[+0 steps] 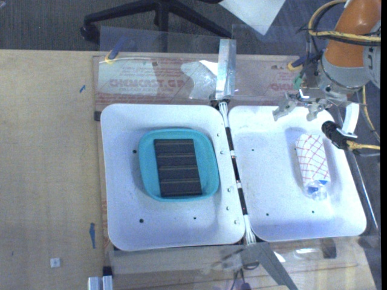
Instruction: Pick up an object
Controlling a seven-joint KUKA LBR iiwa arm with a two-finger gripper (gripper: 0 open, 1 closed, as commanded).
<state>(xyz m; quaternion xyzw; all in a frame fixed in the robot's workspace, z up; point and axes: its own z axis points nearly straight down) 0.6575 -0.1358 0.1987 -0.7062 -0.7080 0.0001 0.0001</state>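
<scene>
- The gripper [300, 106] hangs over the far edge of the right bin [266, 219], under the grey wrist with the orange band.
- Its two fingers stand apart and nothing is between them, so it holds no object.
- In the right bin lies a white packet with a red grid pattern [312, 160]; it lies flat along the right side, with something small and blue at its near end.
- In the left bin [121, 222] sits a teal square container [145, 162] with a dark ribbed block [178, 168] inside it.
- The packet is the nearest candidate, I think: it is in the same bin as the gripper, a little nearer to the camera and to the right of it.
- To do the step well, the arm should first go above the middle of the packet, then turn the fingers so they close across its narrow width, not along its length.
- The packet looks soft and low, so the fingers probably must go down almost to the bin floor, or they will close on air.
- The bin wall is just beside the packet, so the finger on that side needs room.
</scene>
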